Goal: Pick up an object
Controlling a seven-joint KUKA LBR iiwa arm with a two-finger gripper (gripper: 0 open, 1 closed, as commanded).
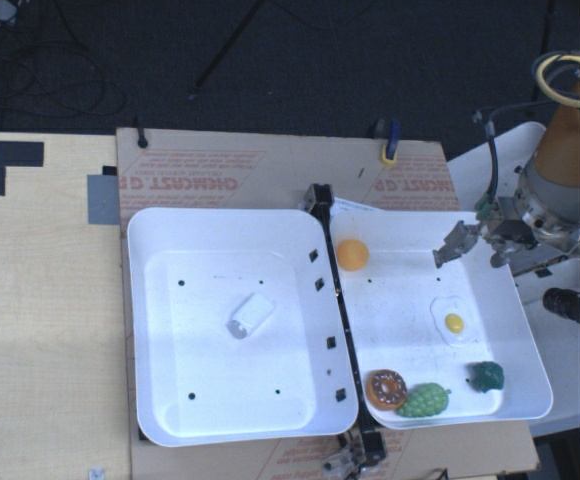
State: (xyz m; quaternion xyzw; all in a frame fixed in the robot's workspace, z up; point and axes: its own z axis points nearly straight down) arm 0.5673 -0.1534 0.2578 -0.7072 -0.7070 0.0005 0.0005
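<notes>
Hovering over the right bin's (530,368) far right edge, the hand (480,246) has its fingers spread, holding nothing. Inside that bin lie an orange ball (352,255), fried egg (454,322), donut (385,388), green grapes (424,400) and a dark green piece (487,375). A white cylinder (250,315) rests in the left bin (150,268).

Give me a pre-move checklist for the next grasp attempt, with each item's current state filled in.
1. Gripper carries nothing: ok, no object shows between its fingers.
2. Fingers spread for a grasp: ok, they look apart.
3. Gripper placed over a target: not ok, it hangs over the right bin's far edge, beside no object.
4. Targets in the right bin: ok, orange ball, fried egg, donut, green grapes and a dark green piece lie there.
5. Room around targets: ball and egg ok; donut and grapes not ok, they touch.
6. Left bin option: ok, white cylinder lies alone.
</notes>
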